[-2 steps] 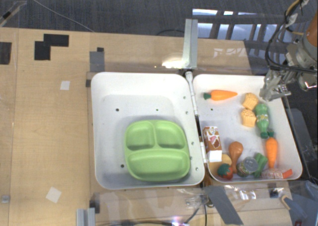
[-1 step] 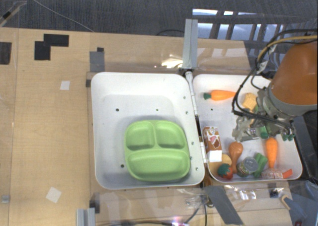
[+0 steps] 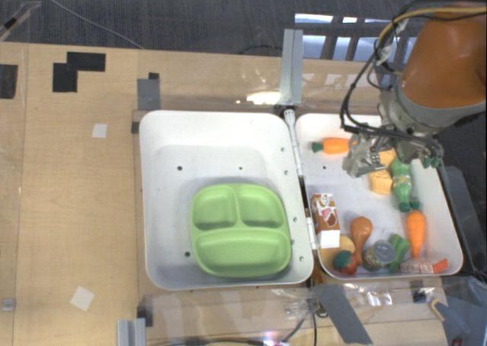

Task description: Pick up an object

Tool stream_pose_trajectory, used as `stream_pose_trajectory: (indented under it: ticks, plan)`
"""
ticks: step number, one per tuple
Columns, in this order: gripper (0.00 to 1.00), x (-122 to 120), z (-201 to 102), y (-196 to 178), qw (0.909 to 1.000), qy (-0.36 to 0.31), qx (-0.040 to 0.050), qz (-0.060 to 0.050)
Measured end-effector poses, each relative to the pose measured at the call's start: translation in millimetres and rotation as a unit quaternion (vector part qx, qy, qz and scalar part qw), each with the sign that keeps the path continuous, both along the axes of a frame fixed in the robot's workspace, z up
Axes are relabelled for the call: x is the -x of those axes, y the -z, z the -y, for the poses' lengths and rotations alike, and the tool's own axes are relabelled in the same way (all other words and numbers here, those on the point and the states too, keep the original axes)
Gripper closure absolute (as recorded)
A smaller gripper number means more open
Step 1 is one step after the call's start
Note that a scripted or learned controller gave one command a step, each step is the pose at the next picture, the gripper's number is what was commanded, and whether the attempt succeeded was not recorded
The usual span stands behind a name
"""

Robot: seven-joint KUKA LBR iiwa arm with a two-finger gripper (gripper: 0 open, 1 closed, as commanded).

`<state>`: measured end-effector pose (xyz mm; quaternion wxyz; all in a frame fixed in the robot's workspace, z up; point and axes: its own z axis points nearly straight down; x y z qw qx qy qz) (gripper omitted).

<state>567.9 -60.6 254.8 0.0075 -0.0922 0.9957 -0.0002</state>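
The right bin [image 3: 307, 133] holds several toy foods. A small carrot [image 3: 334, 146] lies at its far left, a yellow block [image 3: 380, 179] sits mid-bin, and a green bottle [image 3: 403, 185] lies beside it. A larger carrot [image 3: 415, 232] rests near the right wall. Along the front are a brown carton [image 3: 326, 219], an orange-brown pear shape [image 3: 361, 229] and a grey can [image 3: 378, 254]. My gripper [image 3: 367, 157] hangs low over the bin's far middle, just right of the small carrot and above the yellow block. Its metal fingers point down, and I see nothing between them.
The left bin [image 3: 167, 139] holds a green divided plate [image 3: 240, 229] at its front middle. A metal post [image 3: 291, 63] rises behind the seam between the bins. The arm's orange band [image 3: 449, 59] and cables loom over the right bin's far right corner.
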Motion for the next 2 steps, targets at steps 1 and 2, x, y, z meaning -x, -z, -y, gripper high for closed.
stream_pose_trajectory:
  ticks: [1, 2]
  plan:
    - [1.00, -36.7, 13.3, -3.5, 0.9999, 0.010, 0.0002, -0.002]
    - [1.00, -59.2, 67.7, 4.4, 0.9956, -0.093, 0.0023, -0.002]
